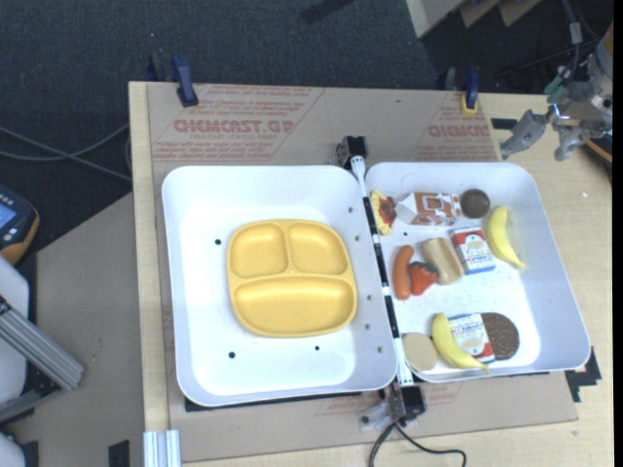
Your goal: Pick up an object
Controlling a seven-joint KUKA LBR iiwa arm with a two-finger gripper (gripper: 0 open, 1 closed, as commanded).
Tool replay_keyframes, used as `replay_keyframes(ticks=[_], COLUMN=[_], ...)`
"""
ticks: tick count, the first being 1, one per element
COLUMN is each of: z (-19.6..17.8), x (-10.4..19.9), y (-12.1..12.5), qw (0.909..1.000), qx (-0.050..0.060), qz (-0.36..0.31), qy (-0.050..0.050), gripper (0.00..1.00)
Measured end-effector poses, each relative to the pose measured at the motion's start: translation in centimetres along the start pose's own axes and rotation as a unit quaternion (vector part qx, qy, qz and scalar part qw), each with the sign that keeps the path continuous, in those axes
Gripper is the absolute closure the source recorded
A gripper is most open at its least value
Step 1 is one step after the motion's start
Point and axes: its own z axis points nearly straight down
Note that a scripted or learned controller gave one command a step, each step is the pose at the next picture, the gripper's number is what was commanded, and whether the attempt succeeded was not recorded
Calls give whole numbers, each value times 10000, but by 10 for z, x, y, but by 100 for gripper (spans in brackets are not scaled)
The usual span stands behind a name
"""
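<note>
From the overhead camera, the bench (pixel 243 125) was a pale board printed with red lettering, held by blue clamps (pixel 181 78) at its far edge. The left bin (pixel 190 261) carried a yellow divided plate (pixel 290 277), smooth and glossy, with three rounded compartments. The right bin (pixel 550 270) held a crowded scatter of toy food: a banana (pixel 502 235) near its right side, a second banana (pixel 450 341) near the front, an orange carrot-like stick (pixel 402 270) by the inner wall, a hot dog bun (pixel 442 259) touching a small red-and-white carton (pixel 474 250), a dark round ball (pixel 475 202) at the back, a brown disc (pixel 501 333) and a tan disc (pixel 421 350) at the front. The pieces lay close together, several touching. The gripper (pixel 553 129) stood beyond the right bin's far right corner, well apart from the food, grasping nothing; whether it was clenched or released could not be told.
</note>
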Motion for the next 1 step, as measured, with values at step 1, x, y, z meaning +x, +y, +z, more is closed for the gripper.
replay_keyframes(ticks=[1], z=[138], x=[-8], y=[2], qw=[10000], qx=[54], qz=[2], qy=[18], gripper=[0])
